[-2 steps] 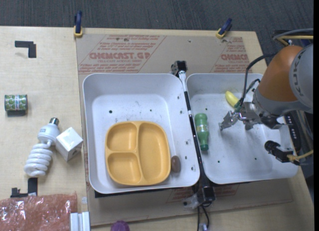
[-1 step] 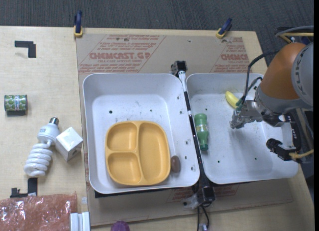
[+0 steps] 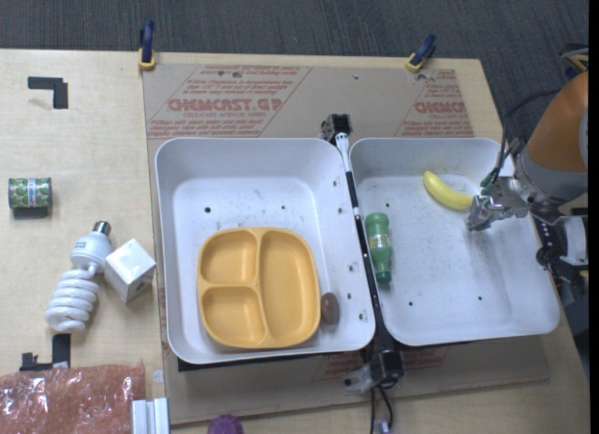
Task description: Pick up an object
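Dark carpet borders a pale wooden desk (image 3: pixel 84 156) seen from above. At far left lie a small green-labelled can (image 3: pixel 29 195), a spiral light bulb (image 3: pixel 77 280) and a white cube (image 3: pixel 130 268) just beside it, with a pink mesh bag (image 3: pixel 65 399) at the lower edge. Left bin (image 3: pixel 178 189): a yellow three-part plate (image 3: pixel 259 287) with a small brown stone-like object (image 3: pixel 329 308) touching its right rim. Right bin (image 3: pixel 524 320): a green bottle (image 3: pixel 378 246) lying near the dividing wall, and a banana (image 3: pixel 445 192) toward the far side. End effector (image 3: pixel 489 206): low in the right bin, just right of the banana's end; whether its fingers are apart or closed cannot be told, and nothing is seen held between them.
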Controlling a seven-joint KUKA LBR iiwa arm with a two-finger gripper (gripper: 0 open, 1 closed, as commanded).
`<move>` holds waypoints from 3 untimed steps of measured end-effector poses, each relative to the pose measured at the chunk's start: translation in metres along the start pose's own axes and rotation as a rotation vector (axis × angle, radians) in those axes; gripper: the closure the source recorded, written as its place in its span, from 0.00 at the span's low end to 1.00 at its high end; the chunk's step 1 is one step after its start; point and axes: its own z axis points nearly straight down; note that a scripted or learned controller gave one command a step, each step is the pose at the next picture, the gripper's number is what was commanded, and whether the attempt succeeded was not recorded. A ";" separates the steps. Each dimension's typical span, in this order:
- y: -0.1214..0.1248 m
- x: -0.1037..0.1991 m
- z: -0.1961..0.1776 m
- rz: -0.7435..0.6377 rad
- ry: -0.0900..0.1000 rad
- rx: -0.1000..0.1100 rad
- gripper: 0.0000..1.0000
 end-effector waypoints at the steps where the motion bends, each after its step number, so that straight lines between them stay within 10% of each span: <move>1: 0.001 0.004 0.000 -0.003 0.007 0.003 0.00; 2: 0.001 0.002 -0.010 -0.004 0.002 -0.001 1.00; 3: 0.001 0.003 -0.010 -0.005 0.004 0.000 0.00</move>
